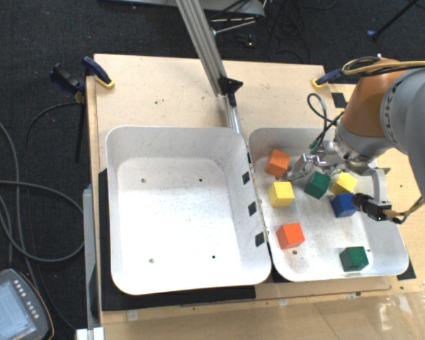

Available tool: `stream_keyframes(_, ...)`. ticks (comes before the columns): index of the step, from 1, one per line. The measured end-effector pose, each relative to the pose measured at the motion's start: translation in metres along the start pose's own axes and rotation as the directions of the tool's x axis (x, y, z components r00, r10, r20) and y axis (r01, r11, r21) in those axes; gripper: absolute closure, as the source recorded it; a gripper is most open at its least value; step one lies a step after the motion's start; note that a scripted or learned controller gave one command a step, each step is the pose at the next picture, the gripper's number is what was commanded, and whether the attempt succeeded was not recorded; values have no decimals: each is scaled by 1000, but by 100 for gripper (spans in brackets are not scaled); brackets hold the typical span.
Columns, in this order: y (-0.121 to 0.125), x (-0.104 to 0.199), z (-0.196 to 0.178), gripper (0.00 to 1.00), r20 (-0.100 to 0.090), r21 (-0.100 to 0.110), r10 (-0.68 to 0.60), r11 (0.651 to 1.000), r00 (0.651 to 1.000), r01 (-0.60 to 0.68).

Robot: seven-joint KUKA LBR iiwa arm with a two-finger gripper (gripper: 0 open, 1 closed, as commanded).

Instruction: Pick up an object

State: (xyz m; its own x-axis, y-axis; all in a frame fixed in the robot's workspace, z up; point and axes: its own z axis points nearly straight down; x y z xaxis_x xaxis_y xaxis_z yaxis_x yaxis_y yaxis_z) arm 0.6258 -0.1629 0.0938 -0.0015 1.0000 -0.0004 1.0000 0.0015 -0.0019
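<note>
Hand [306, 167]: low in right bin [393, 261], beside green block [316, 185]; finger state cannot be told. Advice: centre over one block, clear of neighbours.

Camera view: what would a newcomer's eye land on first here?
The cluster of coloured blocks in the right bin: orange block, yellow block, green block, blue block. Next, the grey arm with its orange band reaching in from the right, its gripper low among those blocks.
</note>
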Motion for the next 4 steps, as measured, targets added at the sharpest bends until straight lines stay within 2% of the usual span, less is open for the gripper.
stream_keyframes(1,1,0,-13,100,1,-4,1,1000,1000,-1)
stream_keyframes(4,2,-5,-192,100,2,-10,-2,1000,1000,2)
